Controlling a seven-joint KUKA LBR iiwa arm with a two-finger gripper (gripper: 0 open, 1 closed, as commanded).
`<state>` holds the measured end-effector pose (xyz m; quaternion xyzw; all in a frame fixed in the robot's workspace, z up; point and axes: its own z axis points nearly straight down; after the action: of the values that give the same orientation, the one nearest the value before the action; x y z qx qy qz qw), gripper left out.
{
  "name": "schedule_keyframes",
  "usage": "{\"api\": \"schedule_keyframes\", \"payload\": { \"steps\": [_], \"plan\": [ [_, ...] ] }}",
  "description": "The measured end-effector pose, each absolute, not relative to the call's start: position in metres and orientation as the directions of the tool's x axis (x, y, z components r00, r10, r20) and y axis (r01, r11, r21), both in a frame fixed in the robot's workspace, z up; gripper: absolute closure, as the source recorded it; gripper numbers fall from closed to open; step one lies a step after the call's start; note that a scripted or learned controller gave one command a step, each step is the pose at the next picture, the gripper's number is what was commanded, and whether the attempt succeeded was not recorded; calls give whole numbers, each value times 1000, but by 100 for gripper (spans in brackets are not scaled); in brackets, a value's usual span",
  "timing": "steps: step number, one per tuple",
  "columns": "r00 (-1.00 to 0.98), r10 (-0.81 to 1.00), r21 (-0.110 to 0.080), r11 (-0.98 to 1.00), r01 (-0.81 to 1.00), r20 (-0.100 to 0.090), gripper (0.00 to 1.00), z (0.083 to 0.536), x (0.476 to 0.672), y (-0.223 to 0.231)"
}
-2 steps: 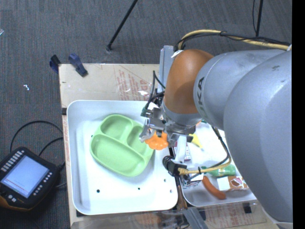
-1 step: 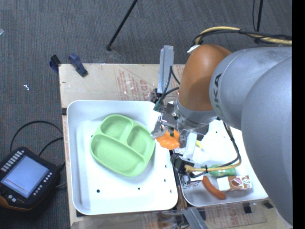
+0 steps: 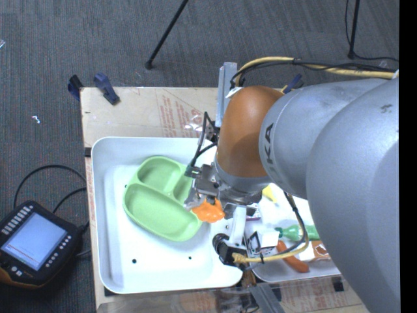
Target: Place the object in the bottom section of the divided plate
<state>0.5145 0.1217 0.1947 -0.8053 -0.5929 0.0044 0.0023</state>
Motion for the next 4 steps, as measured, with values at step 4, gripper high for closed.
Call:
{"api": "schedule_keyframes", "payload": {
  "steps": [4],
  "plan": [
    [289,957,-7,-289,957,-5,100,225,571,203]
  ]
}}
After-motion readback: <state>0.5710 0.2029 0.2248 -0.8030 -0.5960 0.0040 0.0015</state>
